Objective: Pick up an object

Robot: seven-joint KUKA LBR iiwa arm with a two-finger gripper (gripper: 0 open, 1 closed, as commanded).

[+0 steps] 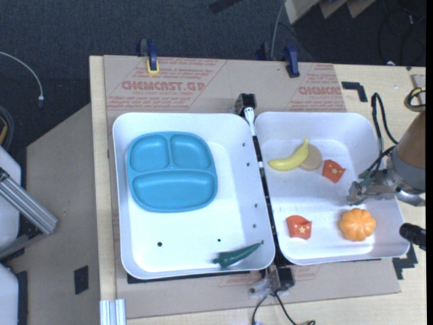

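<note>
Blue divided plate (173, 171), yellow banana (289, 160), orange pumpkin (356, 225), dark green pepper (235, 256), white bins (243, 202)

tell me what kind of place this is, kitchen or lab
Most likely a robotics lab bench, not a kitchen: two white bins clamped to a board, toy food like a banana and a blue divided plate, loose cables, and a gripper.

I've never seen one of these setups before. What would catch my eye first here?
Probably the big blue divided plate in the left bin, the largest splash of colour. Next, the bright toy food scattered in the right bin: a yellow banana near the back, two red pieces, and an orange pumpkin at the front right. The pincer hangs just above that pumpkin, reaching in from the right.
</note>
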